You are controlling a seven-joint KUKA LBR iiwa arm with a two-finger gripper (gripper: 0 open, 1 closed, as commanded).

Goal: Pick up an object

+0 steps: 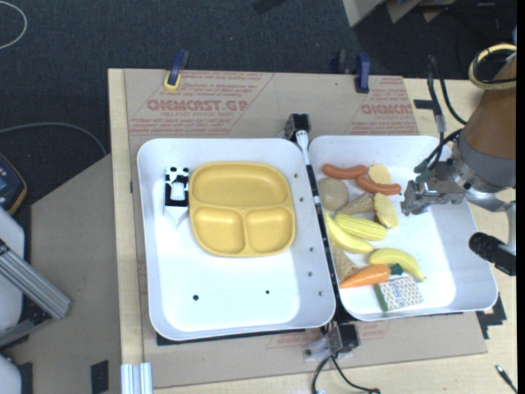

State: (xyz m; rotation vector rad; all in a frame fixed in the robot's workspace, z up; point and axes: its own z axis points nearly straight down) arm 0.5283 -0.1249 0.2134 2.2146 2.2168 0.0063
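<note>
I can't tell my gripper's (413,199) finger spread; the crowded food in the right bin (456,261) risks a glancing, failed grab.

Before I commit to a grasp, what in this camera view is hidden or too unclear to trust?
- Gripper state: the metal parts blur together against the right white bin, so open or shut is unreadable.
- Arm: cut off by the right edge beyond the wrist.
- Pale round food piece and its neighbours: they overlap the yellow plastic bananas, hiding their outlines.
- Small patterned box: its print is too small to read.
</note>
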